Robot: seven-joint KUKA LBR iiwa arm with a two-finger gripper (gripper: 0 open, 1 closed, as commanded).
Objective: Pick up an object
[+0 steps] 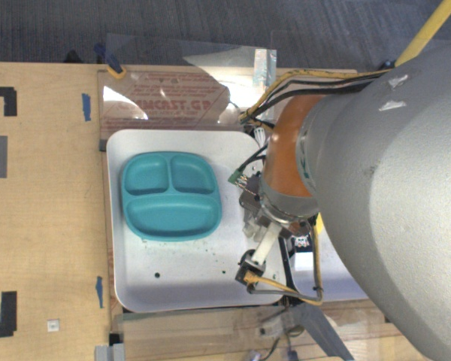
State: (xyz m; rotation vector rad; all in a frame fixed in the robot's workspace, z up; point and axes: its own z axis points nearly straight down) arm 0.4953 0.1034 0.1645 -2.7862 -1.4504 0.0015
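A teal divided plate (171, 195) lies flat in the left part of the white bin (135, 284), with three compartments facing up. My gripper (251, 206) hangs under the orange-banded wrist (286, 156), just right of the plate's right rim and low over the bin floor. The wrist and arm cover most of it. Nothing is seen held in it.
The big grey arm (391, 194) covers the right side of the view and the second bin. A few small dark specks (157, 275) dot the bin floor below the plate. Clear plastic sheeting (173, 100) lies behind the bin. A cardboard surface (37, 201) extends to the left.
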